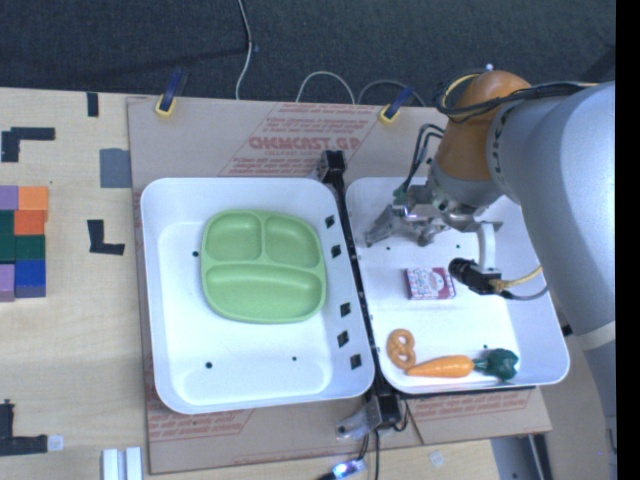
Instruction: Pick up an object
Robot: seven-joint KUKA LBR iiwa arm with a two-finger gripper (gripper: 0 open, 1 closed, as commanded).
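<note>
gripper [392,226] over right bin [530,313] | pink box [429,284], pretzel [401,346], carrot [450,366] below (left bin [170,268]: green plate [264,266])

My arm [560,168] has a broad, smooth, rounded light-grey casing, and an orange band [478,128] sits above its wrist. Below the band I see a grey metal gripper [400,223] assembly with thin dark cables looping around it, plus a black connector [470,274] trailing a yellowish cable.
</note>
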